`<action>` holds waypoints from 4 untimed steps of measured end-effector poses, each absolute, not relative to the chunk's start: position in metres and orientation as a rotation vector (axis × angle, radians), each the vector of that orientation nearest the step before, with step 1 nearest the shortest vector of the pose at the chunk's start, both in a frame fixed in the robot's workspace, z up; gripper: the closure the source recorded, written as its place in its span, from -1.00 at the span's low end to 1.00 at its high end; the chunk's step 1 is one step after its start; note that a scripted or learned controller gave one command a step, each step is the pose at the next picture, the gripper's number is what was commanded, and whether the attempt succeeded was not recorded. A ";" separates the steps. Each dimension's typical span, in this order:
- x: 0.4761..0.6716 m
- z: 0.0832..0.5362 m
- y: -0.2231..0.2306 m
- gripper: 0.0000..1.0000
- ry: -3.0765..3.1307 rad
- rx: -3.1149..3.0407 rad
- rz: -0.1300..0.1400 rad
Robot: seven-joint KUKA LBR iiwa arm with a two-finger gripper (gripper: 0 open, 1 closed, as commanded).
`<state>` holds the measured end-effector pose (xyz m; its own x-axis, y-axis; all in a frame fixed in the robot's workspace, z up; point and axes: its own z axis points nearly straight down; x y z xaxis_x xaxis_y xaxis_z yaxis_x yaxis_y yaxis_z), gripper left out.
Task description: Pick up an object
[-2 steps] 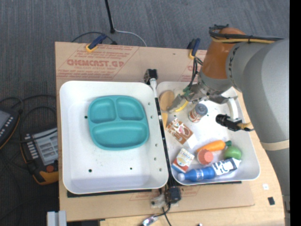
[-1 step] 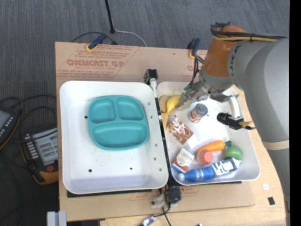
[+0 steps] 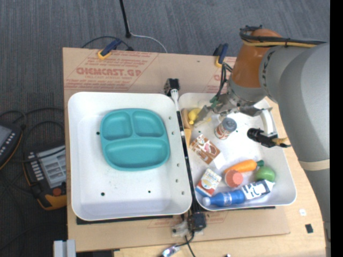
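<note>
Arm (image 3: 278, 74): enters from the right side of the view, with the orange band above the wrist over the far edge of the right bin (image 3: 244, 146).

Gripper (image 3: 217, 105): positioned low over the far left part of the right bin. It is seen from above and partly masked by the wrist, so whether it is released or clenched cannot be told. No item can be confirmed in its grasp.

Items near the gripper: a yellow item (image 3: 192, 115) lies just beside it, against the bin's left wall. A small jar with a grey lid (image 3: 226, 128) stands just in front of it.

Remaining contents of the right bin:
- A brown-and-white packet (image 3: 205, 148) lies near the middle left.
- A small red-and-white carton (image 3: 209, 181) sits toward the near left.
- An orange carrot (image 3: 244, 166) rests beside a red-orange round item (image 3: 233, 179).
- A green item (image 3: 265, 172) is at the carrot's right end.
- A blue bottle (image 3: 225, 198) lies along the near wall, touching a white-and-blue carton (image 3: 257, 189).

Left bin (image 3: 86, 197): holds a teal divided plate (image 3: 135, 138), lying flat and well apart from the gripper.

Both bins sit side by side on a brown board (image 3: 107, 71).
</note>
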<state>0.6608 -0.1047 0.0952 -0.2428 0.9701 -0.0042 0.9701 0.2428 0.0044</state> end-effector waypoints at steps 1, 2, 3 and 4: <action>0.572 0.089 -0.123 -1.00 2.450 1.955 0.004; 0.588 0.088 -0.188 -1.00 2.740 1.521 0.007; 0.575 0.089 -0.148 -1.00 2.992 0.892 -0.003; 0.532 0.089 -0.143 -1.00 2.989 0.887 0.002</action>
<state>0.5317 -0.1429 0.0892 -0.8378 0.5455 -0.0225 0.5455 0.8381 0.0083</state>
